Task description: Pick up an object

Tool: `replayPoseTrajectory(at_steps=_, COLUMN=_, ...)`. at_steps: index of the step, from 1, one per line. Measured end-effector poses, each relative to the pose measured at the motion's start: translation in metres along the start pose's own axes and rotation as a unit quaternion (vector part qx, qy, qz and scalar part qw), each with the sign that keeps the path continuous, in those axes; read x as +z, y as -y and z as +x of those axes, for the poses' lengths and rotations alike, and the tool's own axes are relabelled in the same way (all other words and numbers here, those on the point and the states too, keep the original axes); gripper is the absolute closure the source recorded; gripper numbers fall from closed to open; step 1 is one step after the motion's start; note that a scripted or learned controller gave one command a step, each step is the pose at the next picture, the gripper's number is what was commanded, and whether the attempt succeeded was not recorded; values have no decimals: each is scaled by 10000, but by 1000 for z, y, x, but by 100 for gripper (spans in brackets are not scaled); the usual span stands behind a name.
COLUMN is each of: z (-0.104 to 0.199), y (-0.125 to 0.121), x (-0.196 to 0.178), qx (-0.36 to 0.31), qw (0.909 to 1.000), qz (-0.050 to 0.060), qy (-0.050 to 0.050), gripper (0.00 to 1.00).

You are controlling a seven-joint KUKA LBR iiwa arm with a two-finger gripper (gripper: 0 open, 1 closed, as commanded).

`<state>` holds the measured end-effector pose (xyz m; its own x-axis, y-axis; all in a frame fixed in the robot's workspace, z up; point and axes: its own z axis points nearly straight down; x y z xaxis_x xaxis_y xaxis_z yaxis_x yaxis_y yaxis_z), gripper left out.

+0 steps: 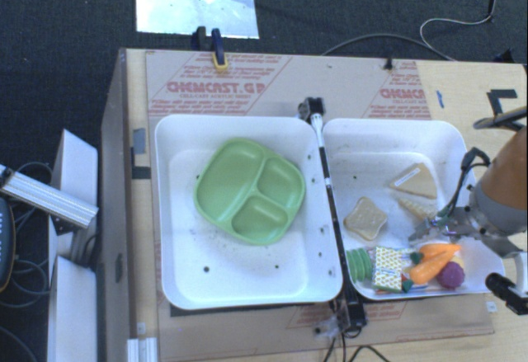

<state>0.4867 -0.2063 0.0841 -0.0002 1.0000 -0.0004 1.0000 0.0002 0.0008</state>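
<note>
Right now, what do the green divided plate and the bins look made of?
Green plate: likely molded plastic, matte to satin; even color, rounded compartment ridges. Left bin and right bin: probably thin formed plastic, smooth white with soft sheen and rounded rims. Neither is certain from looks alone.

Counted 2 white bins: left bin (177,286), right bin (450,133). Left bin held 1 green divided plate (250,190), 3 compartments. Right bin held 7 toy food items. 3 bread-like pieces: 1 toast slice (365,218) and 2 pale wedges (415,181) (417,207), all up-left of the gripper (437,227). 1 green pea pod (359,262) and 1 patterned packet (388,268), down-left of it. 1 orange carrot (429,263) and 1 purple piece (450,274), just below it. 1 arm, 1 gripper.
</note>
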Motion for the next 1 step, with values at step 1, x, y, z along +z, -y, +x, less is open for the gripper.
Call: replayPoseTrajectory(at_steps=1, z=0, y=-1, x=-11, qx=-5, qw=10000, qz=-18, qy=5, gripper=100)
